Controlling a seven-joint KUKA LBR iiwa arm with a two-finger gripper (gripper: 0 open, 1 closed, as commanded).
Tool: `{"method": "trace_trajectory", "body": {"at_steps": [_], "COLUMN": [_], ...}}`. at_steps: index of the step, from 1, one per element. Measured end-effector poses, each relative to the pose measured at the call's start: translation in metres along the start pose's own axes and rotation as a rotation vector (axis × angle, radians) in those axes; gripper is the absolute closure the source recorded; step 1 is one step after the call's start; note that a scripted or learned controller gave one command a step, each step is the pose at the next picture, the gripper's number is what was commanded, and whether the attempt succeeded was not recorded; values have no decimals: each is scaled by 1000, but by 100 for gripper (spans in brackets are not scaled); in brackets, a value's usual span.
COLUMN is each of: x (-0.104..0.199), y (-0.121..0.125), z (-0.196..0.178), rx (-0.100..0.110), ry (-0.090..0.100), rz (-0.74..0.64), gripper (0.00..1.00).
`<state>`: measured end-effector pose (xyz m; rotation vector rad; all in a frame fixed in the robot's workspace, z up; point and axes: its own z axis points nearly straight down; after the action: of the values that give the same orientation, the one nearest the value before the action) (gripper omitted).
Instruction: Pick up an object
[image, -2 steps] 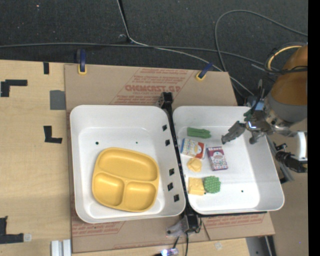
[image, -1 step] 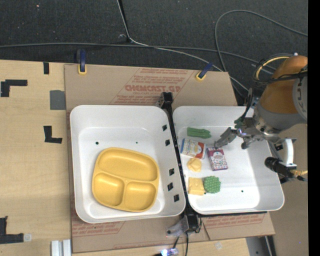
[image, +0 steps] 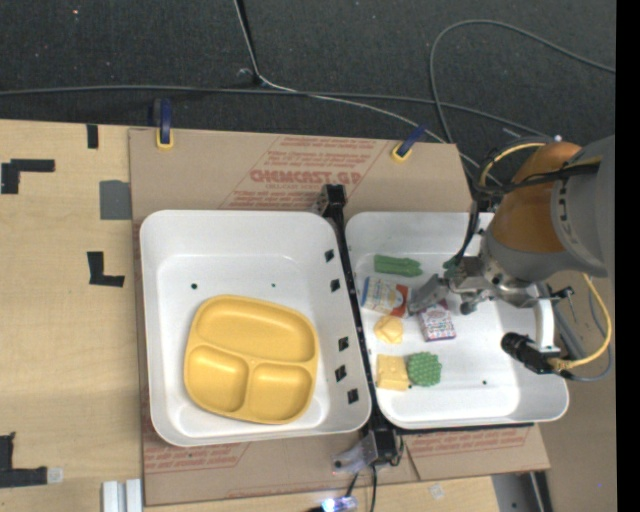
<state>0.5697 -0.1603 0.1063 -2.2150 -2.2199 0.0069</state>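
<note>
1. Camera view: we see the gripper (image: 432, 296) low in the right bin (image: 500, 405); we cannot tell its state.
2. Small pink-and-white packet (image: 437, 324) lies just below the tip, toward the near rim, apparently not held.
3. Green knobbly piece (image: 424, 369) sits further that way.

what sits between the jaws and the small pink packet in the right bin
Nothing visible. The gripper hangs just above the pink packet, with bare white bin floor between them. The red-and-white packet lies off to its left, the green block further up.
</note>
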Motion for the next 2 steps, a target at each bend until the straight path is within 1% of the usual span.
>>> {"method": "trace_trajectory", "body": {"at_steps": [1, 2], "x": [0, -2], "y": [1, 3], "z": [-14, -56], "rx": [-4, -10], "ry": [0, -2], "rz": [0, 1], "gripper": [100, 100]}}
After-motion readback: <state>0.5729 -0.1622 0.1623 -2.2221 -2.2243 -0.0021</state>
